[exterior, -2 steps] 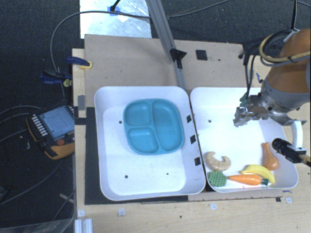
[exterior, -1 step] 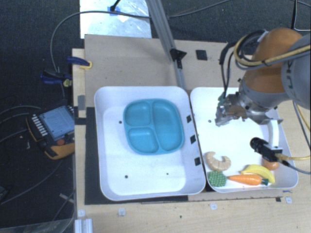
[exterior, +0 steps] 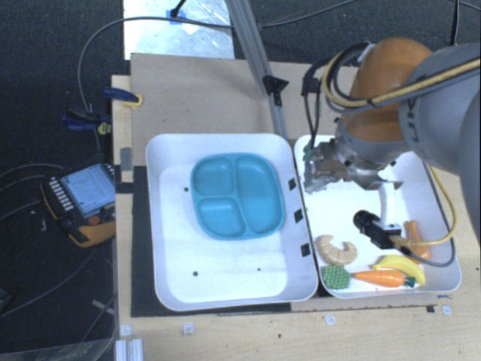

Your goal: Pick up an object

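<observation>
My gripper (exterior: 317, 173) hangs over the far left part of the right bin (exterior: 436, 201), close to the wall shared with the left bin. Nothing shows beneath or in it. Along the right bin's near edge lie a tan croissant (exterior: 337, 250), a small green knobbly piece (exterior: 336, 277), an orange carrot (exterior: 382, 278) and a yellow banana (exterior: 402, 265). A small orange piece (exterior: 417, 241) lies just behind the banana. All of these are well toward the near side from the gripper.
The left bin (exterior: 173, 254) holds a blue divided plate (exterior: 237, 195) in its far half. A grey pole (exterior: 252, 40) slants down to the bins' far edge. Clamps and a handheld device (exterior: 83, 194) lie off the bench at left.
</observation>
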Robot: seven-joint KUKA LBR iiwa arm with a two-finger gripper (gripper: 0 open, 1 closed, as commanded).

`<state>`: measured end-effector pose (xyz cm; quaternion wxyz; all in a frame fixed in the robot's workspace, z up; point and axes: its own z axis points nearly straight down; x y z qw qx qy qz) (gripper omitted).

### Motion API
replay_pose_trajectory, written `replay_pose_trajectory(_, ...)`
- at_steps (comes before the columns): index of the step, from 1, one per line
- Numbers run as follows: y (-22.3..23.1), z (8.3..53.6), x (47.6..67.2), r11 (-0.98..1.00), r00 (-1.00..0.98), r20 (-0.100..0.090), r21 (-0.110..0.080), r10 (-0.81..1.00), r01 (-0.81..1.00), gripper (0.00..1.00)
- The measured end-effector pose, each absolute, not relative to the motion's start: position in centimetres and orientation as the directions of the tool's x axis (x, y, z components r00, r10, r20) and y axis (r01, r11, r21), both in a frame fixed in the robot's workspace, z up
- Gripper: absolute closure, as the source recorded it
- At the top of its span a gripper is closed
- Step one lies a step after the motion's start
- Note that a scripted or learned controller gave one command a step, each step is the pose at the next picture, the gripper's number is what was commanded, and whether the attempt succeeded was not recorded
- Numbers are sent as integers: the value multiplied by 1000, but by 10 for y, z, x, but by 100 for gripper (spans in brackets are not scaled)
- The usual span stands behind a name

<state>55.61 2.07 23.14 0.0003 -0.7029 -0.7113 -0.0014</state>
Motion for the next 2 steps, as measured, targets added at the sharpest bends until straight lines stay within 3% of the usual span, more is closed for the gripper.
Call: replay_pose_trajectory(2,107,232,586,10,-10,3,3,1000,1000,100)
